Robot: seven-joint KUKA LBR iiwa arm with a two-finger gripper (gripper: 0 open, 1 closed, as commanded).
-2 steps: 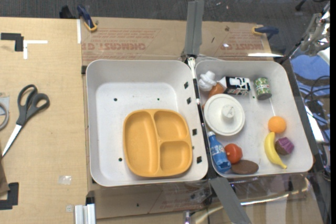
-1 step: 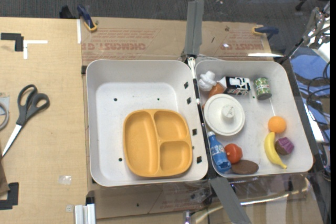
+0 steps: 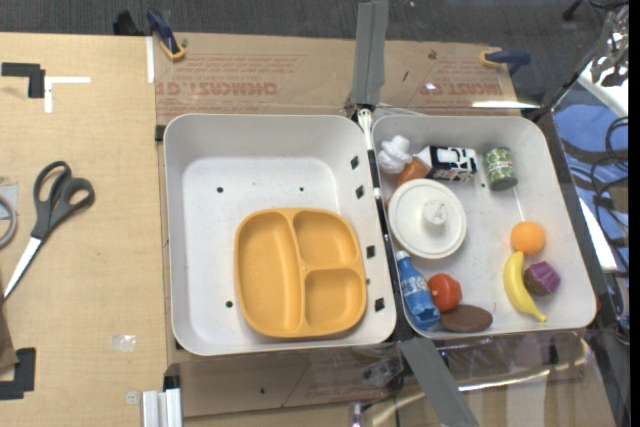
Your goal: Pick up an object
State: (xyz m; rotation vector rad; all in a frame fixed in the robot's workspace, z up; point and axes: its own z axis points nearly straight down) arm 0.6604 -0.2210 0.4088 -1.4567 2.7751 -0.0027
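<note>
The right bin [image 3: 555, 175] holds several small objects. A white round lid [image 3: 427, 217] lies at its middle left. A blue bottle [image 3: 415, 290], a red tomato [image 3: 445, 291] and a brown oval piece [image 3: 466, 319] sit along its near edge. A banana [image 3: 520, 287], a purple piece [image 3: 542, 277] and an orange [image 3: 528, 237] are at the right. A green can [image 3: 500, 167], a black-and-white carton [image 3: 453, 163] and a white crumpled item [image 3: 396, 152] line the far side. The left bin [image 3: 200, 175] holds a yellow divided plate [image 3: 300, 271].
Scissors [image 3: 50, 205] lie on the wooden bench at the left. Blue clamps [image 3: 165, 33] [image 3: 505, 59] pin the cardboard sheet [image 3: 260, 80] behind the bins. A grey bar [image 3: 372, 50] runs back from the gap between the bins. Cables and blue cloth [image 3: 590, 130] crowd the right edge.
</note>
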